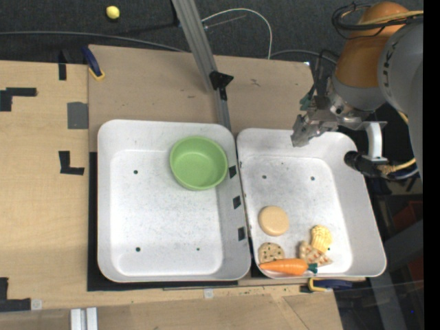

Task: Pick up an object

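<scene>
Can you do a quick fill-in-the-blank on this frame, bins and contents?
1. The green bowl sits in the ____ bin.
2. The orange carrot lies along the ____ edge of the right bin.
3. The gripper hovers over the right bin's ____ rim.
4. The round tan cookie lies in the same bin as the ____.

Missing words: left; near; far; carrot

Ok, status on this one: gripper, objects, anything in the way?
Gripper above right bin's far rim, nothing between its fingers. Toy food clustered at near edge: carrot, cookie, corn. Path clear.
</scene>
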Tool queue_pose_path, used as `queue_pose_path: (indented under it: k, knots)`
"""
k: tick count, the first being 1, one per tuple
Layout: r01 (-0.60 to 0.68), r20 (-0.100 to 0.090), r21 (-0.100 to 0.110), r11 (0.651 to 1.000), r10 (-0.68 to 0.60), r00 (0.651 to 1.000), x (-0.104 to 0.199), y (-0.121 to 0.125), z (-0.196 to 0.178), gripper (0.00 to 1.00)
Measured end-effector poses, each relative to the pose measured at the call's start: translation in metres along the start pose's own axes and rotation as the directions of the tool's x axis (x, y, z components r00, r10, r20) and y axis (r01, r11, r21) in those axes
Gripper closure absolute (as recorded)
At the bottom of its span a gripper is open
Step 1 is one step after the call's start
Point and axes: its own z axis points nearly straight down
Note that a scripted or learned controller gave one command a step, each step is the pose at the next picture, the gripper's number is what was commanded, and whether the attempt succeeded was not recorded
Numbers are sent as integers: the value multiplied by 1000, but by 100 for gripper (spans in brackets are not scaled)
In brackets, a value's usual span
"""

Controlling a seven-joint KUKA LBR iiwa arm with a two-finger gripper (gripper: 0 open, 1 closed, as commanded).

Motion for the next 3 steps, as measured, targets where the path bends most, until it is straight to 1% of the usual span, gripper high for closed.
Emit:
queue_pose_path:
  k: [1, 2, 3]
  knots:
    - [2, -1, -1, 1000, -2, 1000, 55, 8, -12, 100]
    - [2, 0, 1, 1000, -2, 1000, 112, 16, 0, 100]
    - [2, 0, 1, 1000, -2, 1000, 176, 21, 1, 100]
